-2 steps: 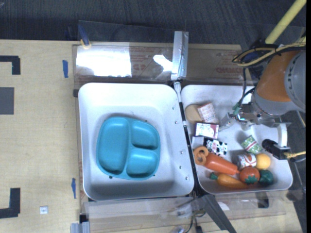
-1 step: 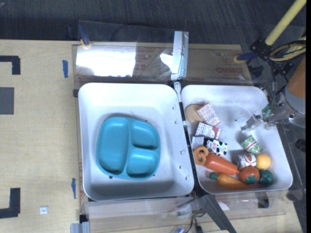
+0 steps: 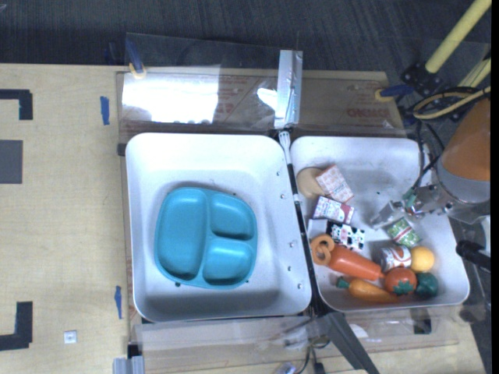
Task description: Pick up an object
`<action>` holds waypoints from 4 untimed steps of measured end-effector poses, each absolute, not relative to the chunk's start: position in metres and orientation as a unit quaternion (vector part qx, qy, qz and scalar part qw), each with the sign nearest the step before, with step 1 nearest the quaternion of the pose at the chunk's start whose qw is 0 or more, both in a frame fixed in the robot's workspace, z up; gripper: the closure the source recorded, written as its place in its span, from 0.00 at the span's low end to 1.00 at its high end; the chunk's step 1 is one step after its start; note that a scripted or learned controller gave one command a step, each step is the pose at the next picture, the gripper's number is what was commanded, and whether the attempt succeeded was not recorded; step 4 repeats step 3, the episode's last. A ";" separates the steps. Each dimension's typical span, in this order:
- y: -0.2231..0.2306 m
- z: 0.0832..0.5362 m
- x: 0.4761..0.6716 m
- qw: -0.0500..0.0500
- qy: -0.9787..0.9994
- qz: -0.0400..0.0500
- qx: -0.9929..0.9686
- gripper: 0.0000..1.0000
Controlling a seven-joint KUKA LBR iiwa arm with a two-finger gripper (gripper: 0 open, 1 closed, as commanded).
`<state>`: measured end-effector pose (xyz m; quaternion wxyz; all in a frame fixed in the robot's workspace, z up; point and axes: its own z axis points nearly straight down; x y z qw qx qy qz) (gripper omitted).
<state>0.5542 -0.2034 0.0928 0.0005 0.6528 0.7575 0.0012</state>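
Right bin (image 3: 366,150): toys crowd near edge.

blue plate (image 3: 206,236), white bins (image 3: 148,162), orange carrot (image 3: 355,264), perhaps cow-patterned carton (image 3: 346,235)

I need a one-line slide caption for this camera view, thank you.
KUKA arm's gripper over the right bin of toy food; a blue divided plate lies in the left bin.

Light wood table (image 3: 54,232) with black corner marks (image 3: 22,104) and bits of blue tape (image 3: 104,109). Dark carpet floor (image 3: 234,6) along top. Clear plastic sheet (image 3: 203,88) glares behind the bins. Yellow pole (image 3: 464,26), cables (image 3: 440,100) upper right.
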 end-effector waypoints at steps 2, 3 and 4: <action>-0.217 0.096 0.542 0.004 0.754 0.006 0.657 1.00; -0.157 0.185 0.582 0.001 0.714 0.001 0.700 1.00; -0.157 0.185 0.582 0.001 0.714 0.001 0.700 1.00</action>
